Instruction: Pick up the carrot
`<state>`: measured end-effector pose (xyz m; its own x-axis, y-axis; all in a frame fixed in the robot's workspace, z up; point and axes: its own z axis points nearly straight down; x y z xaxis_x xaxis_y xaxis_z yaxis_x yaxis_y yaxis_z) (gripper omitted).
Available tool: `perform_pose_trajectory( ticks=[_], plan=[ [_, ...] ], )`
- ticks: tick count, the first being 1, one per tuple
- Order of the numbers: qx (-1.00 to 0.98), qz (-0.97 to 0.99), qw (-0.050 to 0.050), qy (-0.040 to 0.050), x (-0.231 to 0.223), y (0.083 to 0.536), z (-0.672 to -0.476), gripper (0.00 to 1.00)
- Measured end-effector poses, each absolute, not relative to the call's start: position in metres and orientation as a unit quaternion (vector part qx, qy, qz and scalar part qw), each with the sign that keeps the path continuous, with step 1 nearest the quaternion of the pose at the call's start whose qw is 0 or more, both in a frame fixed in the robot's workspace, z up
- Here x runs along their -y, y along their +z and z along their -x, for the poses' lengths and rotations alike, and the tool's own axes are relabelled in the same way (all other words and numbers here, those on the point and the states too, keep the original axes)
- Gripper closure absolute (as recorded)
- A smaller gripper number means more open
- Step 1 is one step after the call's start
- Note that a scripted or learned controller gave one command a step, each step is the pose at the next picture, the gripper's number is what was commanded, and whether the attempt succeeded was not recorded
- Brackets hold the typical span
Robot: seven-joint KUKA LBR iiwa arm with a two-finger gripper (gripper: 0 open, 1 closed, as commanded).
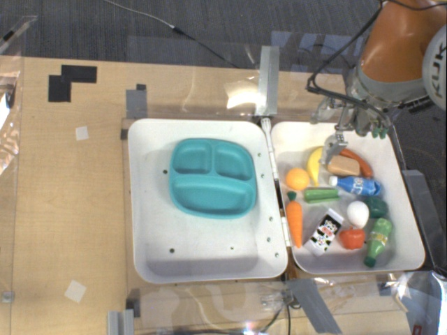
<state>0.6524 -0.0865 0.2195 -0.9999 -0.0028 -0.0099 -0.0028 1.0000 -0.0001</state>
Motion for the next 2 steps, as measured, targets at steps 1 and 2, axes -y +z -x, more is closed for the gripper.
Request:
perform_pose_trajectory(
  ticks=[1,2],
  plan=[
    [-0.999,-0.053,0.009,0.0001,0.092,0.09,-0.621,0.0],
    [-0.999,-0.036,0.009,-0.0006,0.072,0.191,-0.504,0.0]
  ],
)
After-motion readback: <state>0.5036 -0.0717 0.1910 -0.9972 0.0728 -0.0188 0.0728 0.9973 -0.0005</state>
